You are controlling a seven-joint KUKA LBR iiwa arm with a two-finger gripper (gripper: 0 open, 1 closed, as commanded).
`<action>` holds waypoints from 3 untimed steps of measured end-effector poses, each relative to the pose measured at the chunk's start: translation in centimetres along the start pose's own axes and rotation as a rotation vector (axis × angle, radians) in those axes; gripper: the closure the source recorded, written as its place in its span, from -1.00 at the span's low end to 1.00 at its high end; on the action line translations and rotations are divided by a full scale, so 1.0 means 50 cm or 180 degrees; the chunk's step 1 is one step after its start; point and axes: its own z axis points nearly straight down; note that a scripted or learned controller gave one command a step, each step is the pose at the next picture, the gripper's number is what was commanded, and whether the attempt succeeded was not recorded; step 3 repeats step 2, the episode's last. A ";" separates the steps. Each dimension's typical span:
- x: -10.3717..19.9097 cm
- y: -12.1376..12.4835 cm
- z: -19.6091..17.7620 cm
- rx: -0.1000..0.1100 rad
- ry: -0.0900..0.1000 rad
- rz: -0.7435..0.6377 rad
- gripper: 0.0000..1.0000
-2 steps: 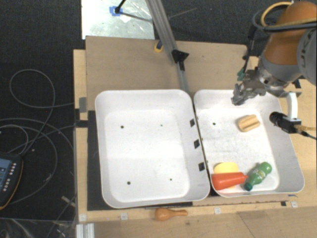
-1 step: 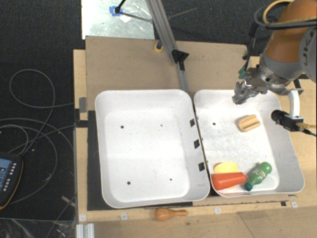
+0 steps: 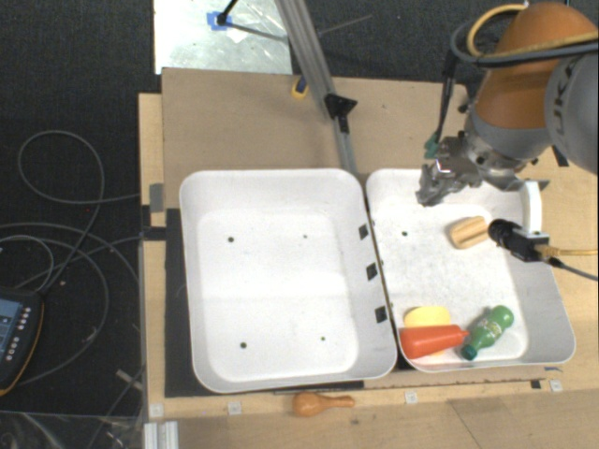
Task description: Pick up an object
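My gripper (image 3: 433, 191) hangs over the far part of the right bin (image 3: 552, 318), with nothing visible in it. A tan bread-like block (image 3: 467, 231) lies in that bin, a little to the right of and nearer than the gripper. At the bin's near edge lie a yellow piece (image 3: 426, 316), an orange-red carrot-like piece (image 3: 430, 340) and a green bottle (image 3: 487, 331).
The left bin (image 3: 271, 279) stands beside the right one, joined by black clips (image 3: 371, 271). A small brown pear-shaped object (image 3: 322, 402) lies on the bench in front of the bins. A metal pole (image 3: 314, 59) slants across the back. Cables lie on the floor at left.
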 end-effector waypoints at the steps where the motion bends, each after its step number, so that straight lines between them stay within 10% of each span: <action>1: 0.107 -0.059 0.012 0.0007 0.0002 -0.0003 1.00; 3: 0.204 -0.093 0.039 0.0006 0.0002 0.0000 1.00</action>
